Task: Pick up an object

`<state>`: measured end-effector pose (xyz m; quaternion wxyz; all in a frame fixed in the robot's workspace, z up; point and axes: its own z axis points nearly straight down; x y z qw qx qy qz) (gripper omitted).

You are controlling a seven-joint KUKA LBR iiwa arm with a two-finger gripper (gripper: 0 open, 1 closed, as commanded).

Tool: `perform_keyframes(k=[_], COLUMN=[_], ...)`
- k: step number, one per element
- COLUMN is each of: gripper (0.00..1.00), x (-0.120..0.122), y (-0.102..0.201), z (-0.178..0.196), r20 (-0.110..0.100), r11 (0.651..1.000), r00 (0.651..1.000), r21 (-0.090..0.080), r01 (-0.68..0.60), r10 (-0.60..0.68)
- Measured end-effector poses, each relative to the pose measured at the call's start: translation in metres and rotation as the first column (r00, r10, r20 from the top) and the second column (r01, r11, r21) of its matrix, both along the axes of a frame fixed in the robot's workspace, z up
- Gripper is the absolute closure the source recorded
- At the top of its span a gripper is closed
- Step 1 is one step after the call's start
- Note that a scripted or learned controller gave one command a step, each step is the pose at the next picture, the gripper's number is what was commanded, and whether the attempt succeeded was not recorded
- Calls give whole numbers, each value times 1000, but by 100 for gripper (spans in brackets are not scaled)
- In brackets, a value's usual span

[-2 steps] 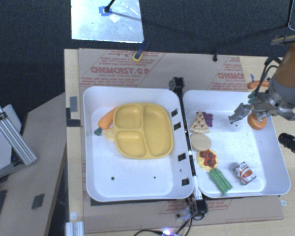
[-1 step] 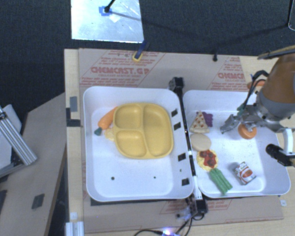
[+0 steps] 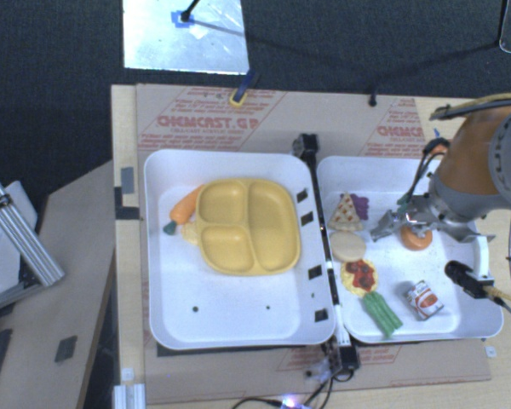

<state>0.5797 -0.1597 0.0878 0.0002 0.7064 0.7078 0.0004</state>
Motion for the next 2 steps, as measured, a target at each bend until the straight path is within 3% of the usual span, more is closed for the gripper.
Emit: perform_keyframes(k=[1, 2], gripper=[100, 100], x=[2, -3], y=[-2, 2], z=[14, 75], r20=[6, 5], r11=[1000, 1000], r00=[1000, 1000], r21=[-3, -2], r01=[0, -1], r10=[0, 1])
